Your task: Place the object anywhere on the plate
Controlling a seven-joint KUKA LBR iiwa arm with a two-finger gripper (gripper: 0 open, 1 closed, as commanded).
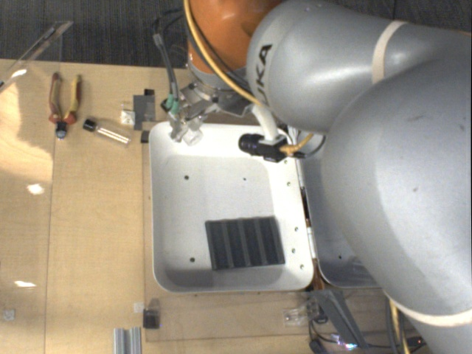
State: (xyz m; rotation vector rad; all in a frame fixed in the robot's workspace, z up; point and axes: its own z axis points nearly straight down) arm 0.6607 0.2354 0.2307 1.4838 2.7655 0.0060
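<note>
Camera view from above: what sits in the middle?

1 shallow white bin [168, 220] on a wooden bench [88, 242]. A black ribbed slab [244, 243] lies flat inside the bin, close to its near wall and apart from the other 3 walls.

Where is the arm?

The grey arm [354, 87], with its orange band [225, 17], reaches over the bin's far wall. Its gripper [184, 130] hangs at the bin's far left corner, well apart from the slab. Whether the claw is open or closed I cannot tell, and I see nothing held in it.

Anything outside the bin?

Red-handled pliers [64, 102] lie on the bench, well left of the bin's far corner. A small clear tube with a black cap [105, 130] lies between the pliers and the bin. Part of a second bin [335, 268] shows beside the bin's right wall, under the arm.
</note>
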